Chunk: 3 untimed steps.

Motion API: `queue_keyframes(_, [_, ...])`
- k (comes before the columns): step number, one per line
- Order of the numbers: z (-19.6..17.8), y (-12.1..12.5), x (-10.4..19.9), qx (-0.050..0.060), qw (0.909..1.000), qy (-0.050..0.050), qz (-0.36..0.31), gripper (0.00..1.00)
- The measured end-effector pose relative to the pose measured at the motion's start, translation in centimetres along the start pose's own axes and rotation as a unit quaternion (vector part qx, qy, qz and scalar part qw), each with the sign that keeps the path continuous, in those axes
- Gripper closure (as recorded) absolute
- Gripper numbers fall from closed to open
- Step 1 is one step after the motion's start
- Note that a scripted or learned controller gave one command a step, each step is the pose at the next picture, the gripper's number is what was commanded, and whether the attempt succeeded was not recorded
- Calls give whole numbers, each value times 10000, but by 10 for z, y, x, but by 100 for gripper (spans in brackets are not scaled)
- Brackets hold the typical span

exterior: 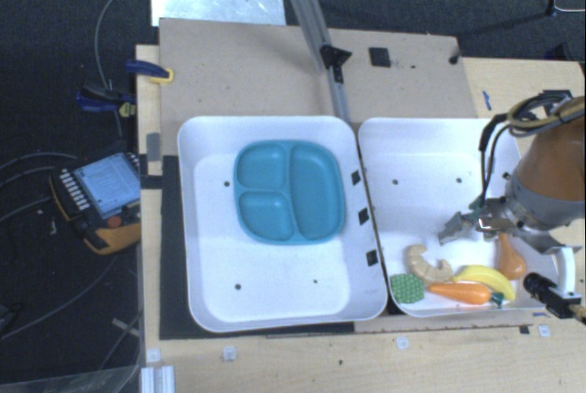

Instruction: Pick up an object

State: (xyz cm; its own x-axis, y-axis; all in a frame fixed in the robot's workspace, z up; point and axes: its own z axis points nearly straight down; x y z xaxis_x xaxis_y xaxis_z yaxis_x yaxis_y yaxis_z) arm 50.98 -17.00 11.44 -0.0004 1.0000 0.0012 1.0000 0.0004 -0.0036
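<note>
Lying in the near right corner of the right-hand bin (421, 153), a small cluster of toy food is seen: a yellow banana (485, 277), an orange carrot (461, 293) just in front of it, a pale curved piece (428, 265) to their left, a green item (408, 289) at the bin's front edge, and an orange-brown piece (511, 259) close under the arm. All of these are judged to be resting on the bin floor; none is lifted, and none can be made out between any fingers. The gripper (469, 223) is seen low over the bin, just behind and above the cluster, near the pale curved piece and the banana but apparently apart from them. Whether it is open or closed cannot be told at this size and angle. The grey and orange arm (549, 171) reaches in from the right and covers part of the bin's right side. The task is therefore judged as not yet done: an approach over the objects can be read, while the grasp and the lift are left. Which object is aimed at cannot be decided. In the left-hand bin (206, 281) a blue divided plate (291, 191) lies well apart from the action, untouched.
</note>
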Motion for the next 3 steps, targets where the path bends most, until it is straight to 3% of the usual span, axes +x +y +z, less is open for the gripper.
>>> queue_keyframes(1, [-14,2,0,-37,10000,-12,-3,100])
queue_keyframes(3, [-137,-1,-2,-66,10000,-22,-23,100])
